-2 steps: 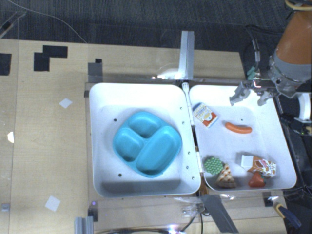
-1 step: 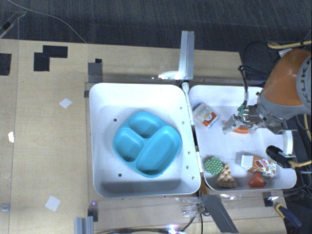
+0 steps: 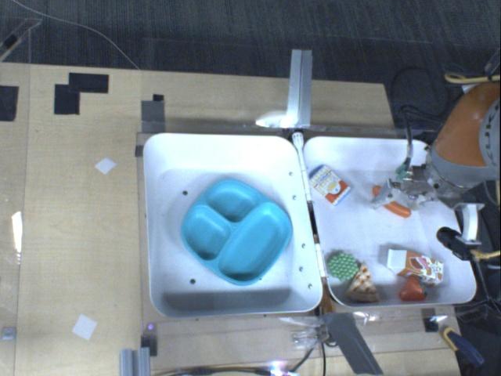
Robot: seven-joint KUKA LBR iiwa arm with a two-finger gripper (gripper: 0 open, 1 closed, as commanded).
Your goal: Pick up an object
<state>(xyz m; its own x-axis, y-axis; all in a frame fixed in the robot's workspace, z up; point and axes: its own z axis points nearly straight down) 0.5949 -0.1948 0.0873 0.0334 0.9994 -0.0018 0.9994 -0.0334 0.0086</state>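
My gripper (image 3: 405,189) hangs low over the upper right part of the right bin (image 3: 352,219), at the end of the grey arm with the orange band. Directly under and beside it lies a small orange carrot-like piece (image 3: 398,208); whether the gripper touches it cannot be told. To its left lies a small white, blue and orange carton (image 3: 329,185). Near the bin's front lie a green round item (image 3: 341,265), a pizza-like wedge (image 3: 362,285), a white block (image 3: 394,257), an orange-and-white carton (image 3: 425,269) and a red piece (image 3: 412,291).
The left bin (image 3: 168,210) holds a blue divided plate (image 3: 236,230). A metal post (image 3: 300,88) stands behind the seam between the bins. Black cables and arm parts (image 3: 462,241) crowd the right bin's right rim.
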